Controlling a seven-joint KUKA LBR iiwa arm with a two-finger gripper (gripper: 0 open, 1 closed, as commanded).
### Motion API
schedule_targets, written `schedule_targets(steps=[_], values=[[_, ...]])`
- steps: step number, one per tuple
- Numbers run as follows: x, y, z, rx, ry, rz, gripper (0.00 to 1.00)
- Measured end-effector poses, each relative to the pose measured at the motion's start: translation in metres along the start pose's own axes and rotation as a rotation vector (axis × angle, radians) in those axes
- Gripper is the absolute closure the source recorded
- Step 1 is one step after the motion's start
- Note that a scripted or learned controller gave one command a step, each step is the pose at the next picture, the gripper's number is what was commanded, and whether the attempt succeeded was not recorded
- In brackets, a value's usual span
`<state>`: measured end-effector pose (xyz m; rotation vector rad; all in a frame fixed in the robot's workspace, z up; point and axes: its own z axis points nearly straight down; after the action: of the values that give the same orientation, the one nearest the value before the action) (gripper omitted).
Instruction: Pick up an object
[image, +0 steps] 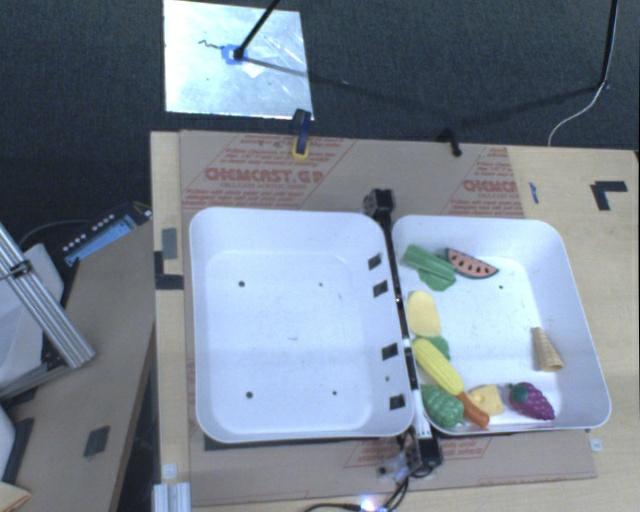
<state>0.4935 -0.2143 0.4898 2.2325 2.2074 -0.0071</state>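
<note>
Toy foods are lying in the right bin (575, 290) (watermelon slice (471, 264), corn (438, 366), grapes (533, 401)); the hand's state: cannot tell.

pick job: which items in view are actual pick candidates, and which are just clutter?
Pick candidates, all in the right bin:
watermelon slice
green vegetable
lemon
corn
cone
grapes
carrot
green pepper
yellow piece

Just lying about:
left bin
yellow clamp
shiny sheet
cardboard underlay

Toy foods (440, 365) in right bin (575, 290)
</note>
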Motion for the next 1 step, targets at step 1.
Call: schedule_targets(steps=[1], values=[[0.026,-0.0053,-0.0002,-0.005,0.004,-0.016,1.0]])
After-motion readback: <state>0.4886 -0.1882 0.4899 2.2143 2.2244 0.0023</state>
